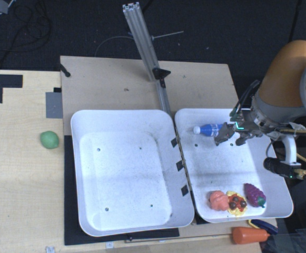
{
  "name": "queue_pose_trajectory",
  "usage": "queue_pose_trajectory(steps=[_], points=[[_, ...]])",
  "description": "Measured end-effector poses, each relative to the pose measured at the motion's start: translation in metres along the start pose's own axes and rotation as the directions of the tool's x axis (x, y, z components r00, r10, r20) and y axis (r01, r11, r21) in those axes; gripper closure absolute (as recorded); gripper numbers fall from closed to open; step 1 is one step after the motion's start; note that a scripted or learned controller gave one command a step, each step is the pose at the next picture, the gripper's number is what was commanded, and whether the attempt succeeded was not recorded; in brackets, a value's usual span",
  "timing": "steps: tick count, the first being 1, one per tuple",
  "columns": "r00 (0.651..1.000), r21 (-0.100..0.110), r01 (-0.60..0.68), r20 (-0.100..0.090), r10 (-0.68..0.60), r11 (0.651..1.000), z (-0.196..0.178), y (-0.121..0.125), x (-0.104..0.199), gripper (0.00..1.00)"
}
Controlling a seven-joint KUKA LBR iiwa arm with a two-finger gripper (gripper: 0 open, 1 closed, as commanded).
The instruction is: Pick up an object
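Observation:
In the right bin a small blue bottle with a white cap lies on its side near the far edge. My gripper hangs just to the right of it, fingers spread, with nothing between them. Along the bin's near edge lie a pink-orange toy, a yellow and red toy and a purple grape cluster. The orange band of the arm rises at the right.
The left bin sits beside the right one. A green ball rests on the bench to the left. An orange object lies in front of the right bin. A metal rail slants at the back.

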State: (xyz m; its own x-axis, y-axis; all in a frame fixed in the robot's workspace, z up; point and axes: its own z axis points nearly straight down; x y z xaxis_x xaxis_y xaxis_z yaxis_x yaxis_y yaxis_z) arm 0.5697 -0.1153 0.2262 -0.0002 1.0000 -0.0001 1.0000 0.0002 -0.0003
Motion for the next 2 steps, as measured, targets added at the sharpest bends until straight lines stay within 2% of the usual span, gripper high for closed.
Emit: queue_pose_trajectory(steps=[1, 2], points=[[1.0, 0.0, 0.0, 0.0, 0.0, 1.0, 0.0, 0.0, 0.0, 0.0], [1.0, 0.004, 0.0, -0.001, 0.0, 1.0, 0.047, -0.001, -0.008, 0.0]])
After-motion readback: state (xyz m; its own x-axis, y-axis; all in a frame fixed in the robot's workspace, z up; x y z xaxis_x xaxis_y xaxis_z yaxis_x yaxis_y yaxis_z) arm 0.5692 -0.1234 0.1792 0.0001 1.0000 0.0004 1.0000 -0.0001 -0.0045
